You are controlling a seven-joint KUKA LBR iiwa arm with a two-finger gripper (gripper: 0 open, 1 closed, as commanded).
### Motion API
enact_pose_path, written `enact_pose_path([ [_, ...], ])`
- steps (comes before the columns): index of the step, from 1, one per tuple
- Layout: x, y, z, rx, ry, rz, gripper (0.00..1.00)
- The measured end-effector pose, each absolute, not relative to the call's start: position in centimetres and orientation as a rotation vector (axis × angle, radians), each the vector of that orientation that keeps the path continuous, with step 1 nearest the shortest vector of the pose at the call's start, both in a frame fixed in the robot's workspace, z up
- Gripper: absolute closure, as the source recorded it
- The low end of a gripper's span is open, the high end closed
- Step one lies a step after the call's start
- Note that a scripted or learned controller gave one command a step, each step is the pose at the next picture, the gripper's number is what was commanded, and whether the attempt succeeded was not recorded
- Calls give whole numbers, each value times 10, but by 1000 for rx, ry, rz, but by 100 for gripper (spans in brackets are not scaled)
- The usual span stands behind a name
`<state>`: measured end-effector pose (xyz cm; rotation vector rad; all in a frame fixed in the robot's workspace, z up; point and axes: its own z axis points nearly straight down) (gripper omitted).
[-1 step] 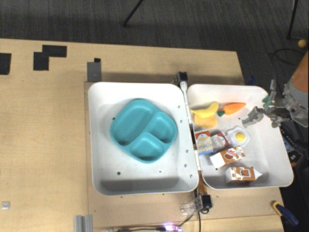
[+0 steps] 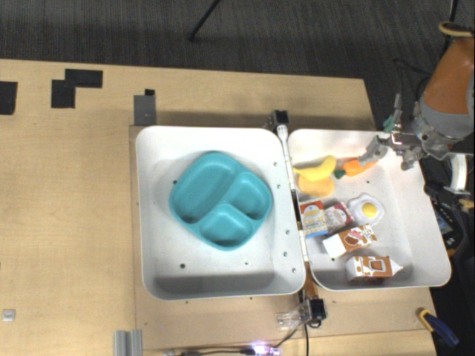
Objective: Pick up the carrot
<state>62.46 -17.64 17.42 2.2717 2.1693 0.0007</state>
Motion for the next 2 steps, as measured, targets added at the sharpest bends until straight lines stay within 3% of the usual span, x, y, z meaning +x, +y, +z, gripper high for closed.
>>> enact_pose_path([
  [1, 670, -188, 83, 2244, 2199, 2, 0],
  [2, 674, -188, 100, 2223, 2201, 8, 100],
])
